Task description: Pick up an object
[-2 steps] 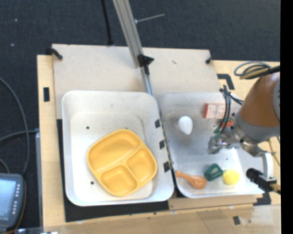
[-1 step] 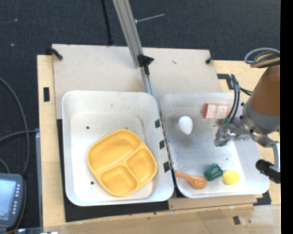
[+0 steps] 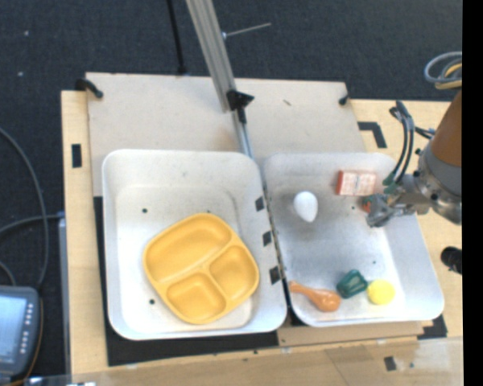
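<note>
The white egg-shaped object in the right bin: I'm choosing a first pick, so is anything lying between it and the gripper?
Nothing visible blocks it. The white egg-shaped object lies alone on bare bin floor, left of the gripper. The small pink box sits up-left of the gripper, beside that line rather than on it.

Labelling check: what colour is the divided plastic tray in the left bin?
Yellow-orange divided plastic tray, in the camera view.

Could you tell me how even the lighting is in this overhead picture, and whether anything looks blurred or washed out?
In the camera view the light is soft and even, with faint shadows; the white egg-shaped object nearly blends into the pale right bin; the yellow divided tray reads crisply; the gripper is small and slightly soft, so fine detail there is lost.
</note>
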`<action>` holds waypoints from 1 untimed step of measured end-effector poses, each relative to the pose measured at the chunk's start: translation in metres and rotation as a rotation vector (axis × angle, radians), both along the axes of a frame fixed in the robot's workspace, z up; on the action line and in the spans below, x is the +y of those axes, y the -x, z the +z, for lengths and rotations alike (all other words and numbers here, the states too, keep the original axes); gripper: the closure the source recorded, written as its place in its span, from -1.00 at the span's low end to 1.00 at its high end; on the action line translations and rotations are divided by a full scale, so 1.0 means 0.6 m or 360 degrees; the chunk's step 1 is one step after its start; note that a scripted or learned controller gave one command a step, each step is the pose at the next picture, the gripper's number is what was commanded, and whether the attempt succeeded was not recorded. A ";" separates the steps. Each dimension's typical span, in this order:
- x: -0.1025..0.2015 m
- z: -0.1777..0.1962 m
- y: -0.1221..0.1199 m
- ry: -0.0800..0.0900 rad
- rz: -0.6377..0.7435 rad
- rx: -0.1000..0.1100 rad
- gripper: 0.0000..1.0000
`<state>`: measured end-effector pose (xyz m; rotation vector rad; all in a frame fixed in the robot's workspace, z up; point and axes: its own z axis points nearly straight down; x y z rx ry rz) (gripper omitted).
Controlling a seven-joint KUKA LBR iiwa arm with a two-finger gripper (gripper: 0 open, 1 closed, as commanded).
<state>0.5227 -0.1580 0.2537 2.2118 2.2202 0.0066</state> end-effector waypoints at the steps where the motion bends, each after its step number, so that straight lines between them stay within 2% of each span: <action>1: 0.083 -0.008 -0.044 -0.0004 0.0006 0.0010 1.00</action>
